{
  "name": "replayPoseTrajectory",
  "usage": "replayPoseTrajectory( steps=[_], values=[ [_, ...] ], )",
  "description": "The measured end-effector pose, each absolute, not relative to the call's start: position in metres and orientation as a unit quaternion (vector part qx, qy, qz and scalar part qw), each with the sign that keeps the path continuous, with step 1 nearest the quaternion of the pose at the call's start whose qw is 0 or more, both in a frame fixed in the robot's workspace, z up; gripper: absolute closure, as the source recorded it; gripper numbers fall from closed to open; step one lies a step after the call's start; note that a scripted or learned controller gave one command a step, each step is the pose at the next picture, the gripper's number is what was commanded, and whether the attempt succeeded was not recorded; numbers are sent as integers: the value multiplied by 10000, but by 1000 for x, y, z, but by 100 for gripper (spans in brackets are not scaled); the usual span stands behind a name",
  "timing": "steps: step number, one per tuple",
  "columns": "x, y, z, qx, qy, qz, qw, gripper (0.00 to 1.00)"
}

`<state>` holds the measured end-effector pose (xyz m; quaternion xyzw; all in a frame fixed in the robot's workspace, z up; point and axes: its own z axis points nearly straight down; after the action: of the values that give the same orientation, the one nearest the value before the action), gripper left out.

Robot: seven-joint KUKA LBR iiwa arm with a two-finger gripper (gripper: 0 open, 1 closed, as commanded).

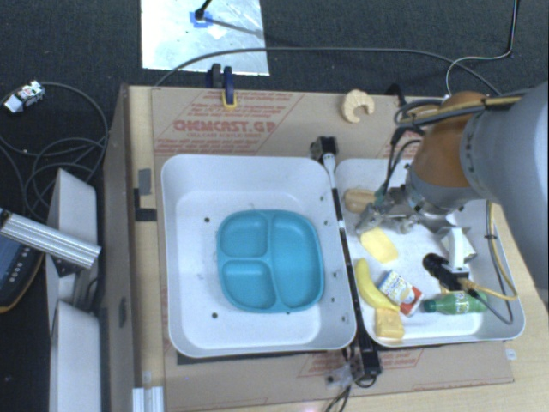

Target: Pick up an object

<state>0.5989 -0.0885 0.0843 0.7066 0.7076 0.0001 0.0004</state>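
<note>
Reaching in over the right bin (pixel 506 329), our arm (pixel 502 148) has its gripper (pixel 386 215) low near that bin's upper left corner, and we cannot tell from this angle whether it is spread or closed, nor whether it has hold of anything. Candidate objects lie inside the same bin: a tan piece (pixel 358 199) just beside the gripper toward the bin's left wall, a pale yellow block (pixel 380 247) just below it, then a banana (pixel 369 283), a red and white packet (pixel 400 290) and a green bottle (pixel 453 303) nearer the bin's front edge. We judge the gripper is placed this low because the program is trying for the tan piece or the yellow block, the closest items. Left of the right bin, the other bin (pixel 184 187) holds a blue divided plate (pixel 270 260), well apart from the work.
</note>
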Motion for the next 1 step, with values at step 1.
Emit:
replayPoseTrajectory(
  steps=[1],
  values=[
    [634, -107, 85, 7057, 7085, 4, 10, 0]
  ],
)
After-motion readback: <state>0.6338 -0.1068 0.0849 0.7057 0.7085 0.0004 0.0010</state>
